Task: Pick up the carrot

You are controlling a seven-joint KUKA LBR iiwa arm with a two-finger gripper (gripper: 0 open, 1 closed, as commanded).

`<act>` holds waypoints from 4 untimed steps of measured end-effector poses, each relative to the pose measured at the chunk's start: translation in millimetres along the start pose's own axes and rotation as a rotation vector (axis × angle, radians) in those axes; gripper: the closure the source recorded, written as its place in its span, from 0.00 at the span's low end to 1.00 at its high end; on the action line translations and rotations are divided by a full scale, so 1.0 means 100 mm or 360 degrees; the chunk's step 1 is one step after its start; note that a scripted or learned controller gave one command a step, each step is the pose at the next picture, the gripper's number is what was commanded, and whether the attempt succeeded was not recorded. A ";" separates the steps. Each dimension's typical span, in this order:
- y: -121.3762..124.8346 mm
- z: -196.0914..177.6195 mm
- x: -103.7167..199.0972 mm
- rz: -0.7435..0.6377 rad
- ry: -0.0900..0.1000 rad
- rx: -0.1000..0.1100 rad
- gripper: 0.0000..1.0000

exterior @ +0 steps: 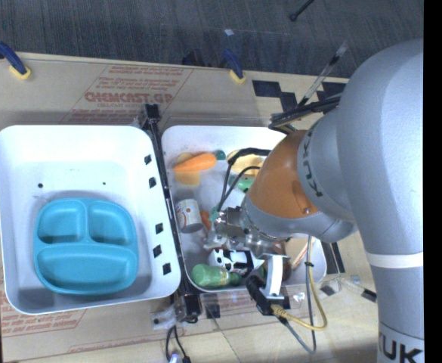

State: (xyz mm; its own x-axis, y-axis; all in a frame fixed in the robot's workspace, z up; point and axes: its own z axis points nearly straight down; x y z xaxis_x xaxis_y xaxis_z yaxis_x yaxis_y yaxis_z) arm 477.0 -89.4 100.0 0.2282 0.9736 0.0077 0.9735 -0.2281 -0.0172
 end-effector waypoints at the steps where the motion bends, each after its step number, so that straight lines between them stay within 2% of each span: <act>1: -0.01 0.09 -0.02 0.0321 -0.0006 -0.0013 1.00; 2: -0.27 -0.91 1.09 0.0191 -0.0002 -0.0016 1.00; 3: -0.55 -1.55 2.17 -0.0101 -0.0012 -0.0013 1.00; 4: -0.02 -2.52 1.83 -0.0253 -0.0017 -0.0028 1.00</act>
